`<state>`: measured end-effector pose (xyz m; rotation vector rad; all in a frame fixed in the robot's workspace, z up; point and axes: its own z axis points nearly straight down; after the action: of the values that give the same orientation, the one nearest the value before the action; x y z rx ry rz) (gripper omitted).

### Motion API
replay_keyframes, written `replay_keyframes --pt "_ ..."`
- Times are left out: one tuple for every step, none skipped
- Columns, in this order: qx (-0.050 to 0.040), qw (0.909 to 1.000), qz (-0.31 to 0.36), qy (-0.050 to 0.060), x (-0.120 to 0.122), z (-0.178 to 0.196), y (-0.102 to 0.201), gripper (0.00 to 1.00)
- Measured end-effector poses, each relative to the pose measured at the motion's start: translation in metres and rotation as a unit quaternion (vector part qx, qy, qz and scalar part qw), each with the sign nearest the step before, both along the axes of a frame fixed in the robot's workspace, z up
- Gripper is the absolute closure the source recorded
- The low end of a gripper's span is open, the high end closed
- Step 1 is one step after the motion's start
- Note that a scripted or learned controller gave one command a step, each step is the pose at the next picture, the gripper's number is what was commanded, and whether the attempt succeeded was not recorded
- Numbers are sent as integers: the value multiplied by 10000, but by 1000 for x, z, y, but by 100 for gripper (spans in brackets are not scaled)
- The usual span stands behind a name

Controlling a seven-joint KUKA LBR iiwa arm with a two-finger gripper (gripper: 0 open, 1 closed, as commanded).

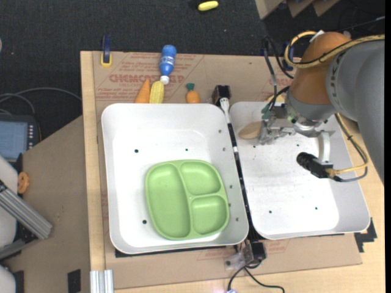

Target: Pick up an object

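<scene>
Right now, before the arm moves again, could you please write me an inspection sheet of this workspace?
Surface: cardboard-covered bench bearing left bin and right bin.
Job's things: tan object at right bin's far-left corner, beside the gripper; green divided plate in left bin.
Clutter: blue bottle, corn, two carrots behind left bin.
Grippers: low over right bin; holding nothing visibly.
Cables: yellow loops at wrist; black lead at front edge.
Surroundings: yellow item on dark floor.
</scene>
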<state>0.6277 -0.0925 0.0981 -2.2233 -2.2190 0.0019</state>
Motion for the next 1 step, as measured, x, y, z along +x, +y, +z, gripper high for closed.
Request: replay_keyframes --pt "2 10000 -1 3 0 -1 0 0"
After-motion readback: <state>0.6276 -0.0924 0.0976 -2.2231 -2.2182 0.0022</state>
